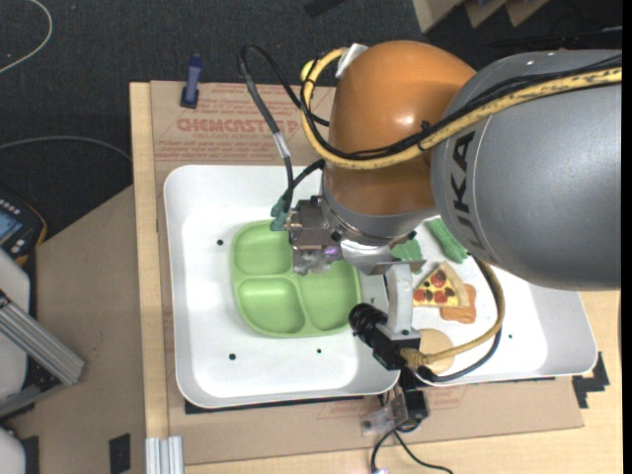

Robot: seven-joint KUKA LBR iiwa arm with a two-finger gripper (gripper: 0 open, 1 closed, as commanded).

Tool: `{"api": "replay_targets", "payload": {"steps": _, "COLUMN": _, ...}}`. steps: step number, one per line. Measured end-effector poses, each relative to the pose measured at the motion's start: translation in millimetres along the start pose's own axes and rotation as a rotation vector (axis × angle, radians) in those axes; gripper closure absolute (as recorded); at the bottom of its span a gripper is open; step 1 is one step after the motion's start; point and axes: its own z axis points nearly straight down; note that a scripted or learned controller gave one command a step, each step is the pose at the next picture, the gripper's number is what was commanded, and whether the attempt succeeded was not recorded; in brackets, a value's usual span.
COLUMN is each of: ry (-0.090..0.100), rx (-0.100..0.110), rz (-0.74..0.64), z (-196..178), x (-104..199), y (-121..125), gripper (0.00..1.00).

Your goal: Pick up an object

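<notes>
A light green divided plate [276, 289] lies in the middle of the left white bin [193, 265]. My gripper [314, 250] hangs over the plate's right half, close above it, with the orange-banded wrist covering it from above. In the right bin [563, 339] a toy pizza slice [444, 294] lies just right of the dividing wall. Below it rests a tan round piece [436, 348], and a green piece [444, 240] sticks out from under the arm.
The grey arm [533, 156] covers most of the right bin. Black and yellow cables [385, 344] hang over the wall between the bins. A small blue object [192, 80] lies on the cardboard behind the left bin.
</notes>
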Motion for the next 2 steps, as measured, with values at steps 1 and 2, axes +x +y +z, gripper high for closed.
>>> {"api": "replay_targets", "payload": {"steps": 1, "ry": -0.002, "rx": -0.003, "rz": 0.011, "z": -87.4, "x": -56.2, "y": 4.8, "gripper": 1.00}}
{"api": "replay_targets", "payload": {"steps": 2, "ry": -0.003, "rx": 0.003, "rz": 0.005, "z": -93.2, "x": -52.8, "y": 4.7, "gripper": 1.00}}
